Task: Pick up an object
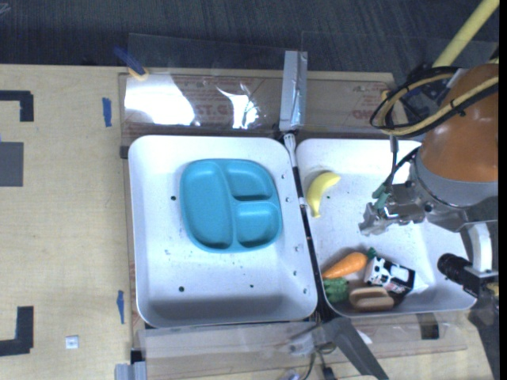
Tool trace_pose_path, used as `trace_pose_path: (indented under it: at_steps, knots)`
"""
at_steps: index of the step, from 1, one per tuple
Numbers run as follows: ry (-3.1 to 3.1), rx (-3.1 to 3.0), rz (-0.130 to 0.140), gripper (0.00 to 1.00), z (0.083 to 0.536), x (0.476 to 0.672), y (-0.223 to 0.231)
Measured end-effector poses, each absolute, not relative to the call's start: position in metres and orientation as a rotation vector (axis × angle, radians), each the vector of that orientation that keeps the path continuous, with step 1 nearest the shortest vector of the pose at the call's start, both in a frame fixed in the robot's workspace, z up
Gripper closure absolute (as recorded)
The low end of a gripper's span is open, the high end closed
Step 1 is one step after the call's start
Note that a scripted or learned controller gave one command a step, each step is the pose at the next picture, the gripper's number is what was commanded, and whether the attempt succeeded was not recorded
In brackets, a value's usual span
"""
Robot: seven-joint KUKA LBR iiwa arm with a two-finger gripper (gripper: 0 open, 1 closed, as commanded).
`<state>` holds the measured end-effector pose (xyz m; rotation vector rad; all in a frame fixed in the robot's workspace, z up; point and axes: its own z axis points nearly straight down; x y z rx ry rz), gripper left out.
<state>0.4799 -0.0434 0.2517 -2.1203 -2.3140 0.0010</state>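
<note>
While the yellow plastic banana (320,189) lies at the right bin's (348,155) upper left edge, the hand (379,215) hovers apart to its right, gripping nothing; its finger spread cannot be told. Nearer, an orange toy carrot (348,264), black-and-white cow figure (388,275) and hot dog toy (371,297) cluster. A blue divided plate (230,204) fills the left bin (150,236).

We record a pale wooden bench top (59,236) filling the left and near sides, carrying black angular markings (20,105) at its far left and small blue tape pieces (106,111). Beyond it, at the far edge, we note dark grey carpeted floor (238,10). A clear plastic sheet (198,101) on brown board catches bright glare from overhead light.
</note>
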Motion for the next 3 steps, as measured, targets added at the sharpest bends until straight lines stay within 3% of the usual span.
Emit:
trace_pose_path:
  at_steps: [1,2,3]
  knots:
    - [-2.228,-2.218,-0.004,1.0,0.279,0.48,0.007]
    - [-2.267,-2.172,0.007,1.0,0.242,0.482,-0.091]
    - [-2.273,-2.167,0.001,0.0,0.243,0.483,-0.088]
